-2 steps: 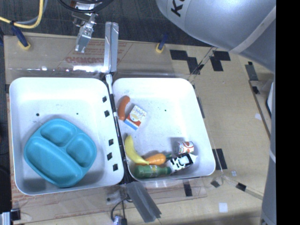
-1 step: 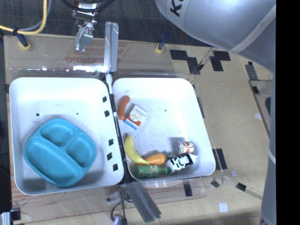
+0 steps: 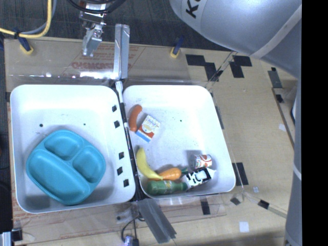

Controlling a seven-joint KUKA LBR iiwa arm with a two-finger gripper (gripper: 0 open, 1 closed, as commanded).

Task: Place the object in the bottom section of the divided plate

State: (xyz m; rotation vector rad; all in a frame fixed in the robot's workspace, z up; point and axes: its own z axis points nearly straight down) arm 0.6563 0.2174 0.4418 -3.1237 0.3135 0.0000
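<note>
A blue divided plate (image 3: 65, 165) with three sections lies in the left bin (image 3: 31, 99), toward its front left. The right bin (image 3: 205, 111) holds the loose objects: an orange-red sausage (image 3: 134, 117), a small white and orange carton (image 3: 148, 127), a yellow banana (image 3: 145, 165), an orange carrot (image 3: 171, 174), a green vegetable (image 3: 165, 186), a small can (image 3: 201, 161) and a black and white packet (image 3: 199, 177). My gripper (image 3: 106, 60) hangs high over the far edge of the bins, above the divider. It is open, with nothing between its fingers.
The arm's grey body (image 3: 241, 9) crosses the upper right of the view. A yellow cable (image 3: 46, 14) lies beyond the left bin. Black tape marks (image 3: 202, 63) sit on the bench behind the right bin.
</note>
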